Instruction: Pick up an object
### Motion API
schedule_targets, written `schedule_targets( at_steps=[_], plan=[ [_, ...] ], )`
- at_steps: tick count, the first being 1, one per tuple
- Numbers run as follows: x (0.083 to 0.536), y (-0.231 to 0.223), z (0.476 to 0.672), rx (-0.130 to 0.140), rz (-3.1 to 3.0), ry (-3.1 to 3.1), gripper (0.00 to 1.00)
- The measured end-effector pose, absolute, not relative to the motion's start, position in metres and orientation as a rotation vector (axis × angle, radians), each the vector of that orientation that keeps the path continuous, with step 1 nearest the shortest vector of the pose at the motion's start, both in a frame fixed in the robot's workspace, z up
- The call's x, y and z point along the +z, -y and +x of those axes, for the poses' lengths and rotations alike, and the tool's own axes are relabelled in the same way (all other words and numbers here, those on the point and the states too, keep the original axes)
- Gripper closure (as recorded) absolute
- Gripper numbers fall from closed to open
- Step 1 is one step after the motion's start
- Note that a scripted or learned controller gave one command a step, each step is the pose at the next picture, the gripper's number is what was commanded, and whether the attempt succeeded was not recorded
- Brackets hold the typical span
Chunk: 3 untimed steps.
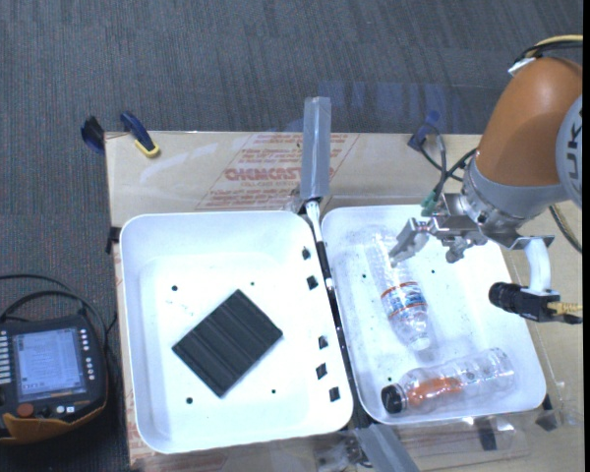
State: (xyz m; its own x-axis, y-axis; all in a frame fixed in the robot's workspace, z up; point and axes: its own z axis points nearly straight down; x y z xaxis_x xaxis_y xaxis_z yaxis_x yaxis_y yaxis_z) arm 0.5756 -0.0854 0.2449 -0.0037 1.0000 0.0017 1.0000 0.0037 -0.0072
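Right bin (531, 362): clear bottle with orange liquid and dark cap (447, 380) lies nearest, along front wall. Water bottle (401, 298) lies mid-bin, label up. Left bin (138, 264) holds black ridged pad (227, 342). Gripper (431, 242) above right bin's back part, fingers spread, nothing between them. Farther: cardboard sheet (256, 165).

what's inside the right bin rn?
Right bin holds two clear plastic bottles: one upright-ish with a label, one lying along the near wall with orange residue. The tool covers the bin's far-right part.
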Motion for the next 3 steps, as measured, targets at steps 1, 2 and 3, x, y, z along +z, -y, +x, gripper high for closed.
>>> schedule_targets(
  at_steps=[1, 2, 3],
  plan=[
    [0.086, 0.134, 0.589, 0.001, -2.062, 2.366, 0.00],
    [0.086, 0.155, 0.550, 0.001, -1.991, 2.425, 0.00],
    [0.086, 0.178, 0.503, 0.001, -2.014, 2.406, 0.00]
  ],
)
